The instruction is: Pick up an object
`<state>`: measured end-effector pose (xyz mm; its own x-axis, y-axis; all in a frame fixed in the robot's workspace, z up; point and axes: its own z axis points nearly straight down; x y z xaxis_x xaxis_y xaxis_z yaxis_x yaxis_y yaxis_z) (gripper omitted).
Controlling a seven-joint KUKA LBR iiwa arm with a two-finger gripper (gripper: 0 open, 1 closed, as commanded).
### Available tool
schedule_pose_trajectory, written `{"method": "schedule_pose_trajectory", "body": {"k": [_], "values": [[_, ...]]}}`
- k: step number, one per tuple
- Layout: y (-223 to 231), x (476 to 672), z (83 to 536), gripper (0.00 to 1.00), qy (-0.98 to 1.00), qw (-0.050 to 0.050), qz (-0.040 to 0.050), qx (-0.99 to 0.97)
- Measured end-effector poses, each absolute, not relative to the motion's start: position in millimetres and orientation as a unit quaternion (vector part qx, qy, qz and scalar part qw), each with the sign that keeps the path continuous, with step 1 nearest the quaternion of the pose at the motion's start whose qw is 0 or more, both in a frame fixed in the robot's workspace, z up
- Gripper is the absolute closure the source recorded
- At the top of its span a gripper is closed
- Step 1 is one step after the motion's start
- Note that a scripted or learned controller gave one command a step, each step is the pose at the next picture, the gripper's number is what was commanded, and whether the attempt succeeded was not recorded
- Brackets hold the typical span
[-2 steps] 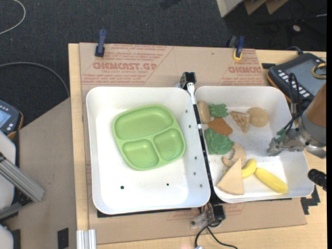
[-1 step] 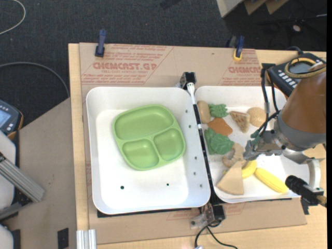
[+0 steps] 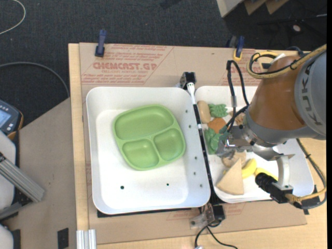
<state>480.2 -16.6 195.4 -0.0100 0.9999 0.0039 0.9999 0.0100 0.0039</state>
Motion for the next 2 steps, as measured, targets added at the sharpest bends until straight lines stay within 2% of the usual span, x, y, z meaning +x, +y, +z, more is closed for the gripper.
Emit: {"method": "schedule_pose_trajectory", "body": {"k": [1,2], "values": [[26.5,478.5,183.7,1.00,-0.709,0.002,0.0005,-0.705],[30.8,481.7,339.2,1.00,-0.708,-0.005,-0.0067,-0.706]]}}
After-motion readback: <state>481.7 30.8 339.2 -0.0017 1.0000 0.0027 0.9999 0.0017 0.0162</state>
